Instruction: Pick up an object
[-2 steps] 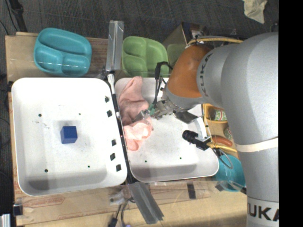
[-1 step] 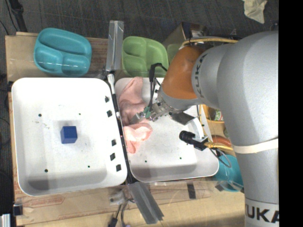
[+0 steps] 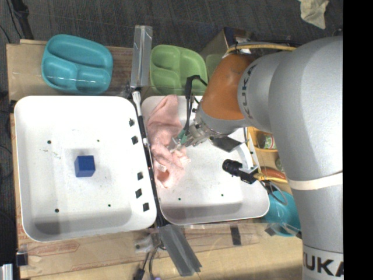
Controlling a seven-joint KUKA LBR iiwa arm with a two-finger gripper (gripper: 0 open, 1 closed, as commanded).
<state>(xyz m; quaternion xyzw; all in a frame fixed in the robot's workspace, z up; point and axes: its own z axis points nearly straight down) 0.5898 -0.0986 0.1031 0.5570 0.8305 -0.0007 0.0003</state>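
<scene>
Against the right bin's (image 3: 233,206) left wall, as the camera view has it, a pink cloth (image 3: 160,121) lay bunched in a strip. It ran from that bin's far left corner to past the middle of the wall, resting on the bin floor. Gripper (image 3: 182,139) was low inside the right bin, its tip at the cloth's right-hand edge, roughly mid-length of the strip, touching fabric or all but. Cloth sat mostly left of the gripper and partly under it, with a fold bulging out just below the tip. Couldn't tell whether the gripper was open or closed, since the tip merged with the folds from this angle. Arm (image 3: 233,95) reached over the right bin's right rim, its orange band above the bin's far half and its grey body covering that rim. Left bin (image 3: 58,133) stood hard against the right bin's left wall, with a blue cube (image 3: 85,165) on its floor, well apart from cloth and gripper. Green tray (image 3: 172,69) sat just beyond the right bin's far rim, and a teal tray (image 3: 76,63) lay further left of that. Well beyond the right bin's far rim, on dark floor, lay a crumpled pale rag (image 3: 312,7)
</scene>
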